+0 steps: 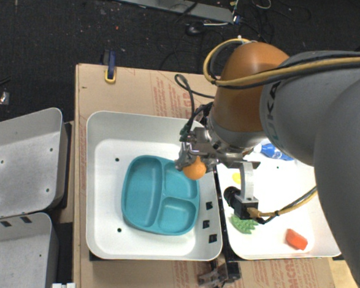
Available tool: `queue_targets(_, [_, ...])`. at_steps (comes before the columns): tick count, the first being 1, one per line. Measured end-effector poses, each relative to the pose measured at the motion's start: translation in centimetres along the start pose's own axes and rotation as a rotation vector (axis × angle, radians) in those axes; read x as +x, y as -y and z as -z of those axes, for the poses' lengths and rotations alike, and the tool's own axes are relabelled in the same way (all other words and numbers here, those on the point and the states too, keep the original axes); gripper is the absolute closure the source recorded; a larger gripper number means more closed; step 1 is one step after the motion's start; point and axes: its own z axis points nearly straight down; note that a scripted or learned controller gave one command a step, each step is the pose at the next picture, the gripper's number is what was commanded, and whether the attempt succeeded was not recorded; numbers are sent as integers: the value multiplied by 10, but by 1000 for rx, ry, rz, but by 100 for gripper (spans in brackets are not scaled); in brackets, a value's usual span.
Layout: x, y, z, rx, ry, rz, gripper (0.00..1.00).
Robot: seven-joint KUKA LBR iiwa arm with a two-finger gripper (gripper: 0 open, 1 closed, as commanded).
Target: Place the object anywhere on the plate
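**Orange ball in gripper above teal plate's upper right rim**

Orange, round and small: object (195,169) pinched at the gripper (191,164), metal fingers closed against its upper left side. Hanging over the upper right edge of the teal plate (158,197), right where plate rim meets the bin's inner wall. Cannot tell whether touching the plate or held just above it.

Teal plate with three compartments: one long section down the left, two smaller sections on the right. Lying flat in the left white bin (104,166), slightly toward the bin's right half.

Grey arm (329,114) reaching in from the right, orange band (249,71) bulging above the wrist, yellow-sheathed cable looped around it. Black bracket and camera-like block hanging below the wrist, over the seam between the two bins.

Right white bin (320,248) holding loose pieces: green leafy item (244,225) near its left wall, orange-red chunk (296,239) toward the lower right, blue item (274,153) partly hidden under the arm, small yellow scrap just beside the wrist bracket.

Both bins seated on a brown cardboard sheet (141,88), blue clamp (111,66) at its upper left corner.
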Motion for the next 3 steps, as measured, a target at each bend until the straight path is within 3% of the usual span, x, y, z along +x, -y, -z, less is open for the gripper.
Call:
queue_targets(1, [33,-1,4,-3,-1,0,100])
queue_targets(2, [36,-8,-9,-1,1,-2,100])
queue_targets(3, [36,-8,-9,-1,1,-3,0])
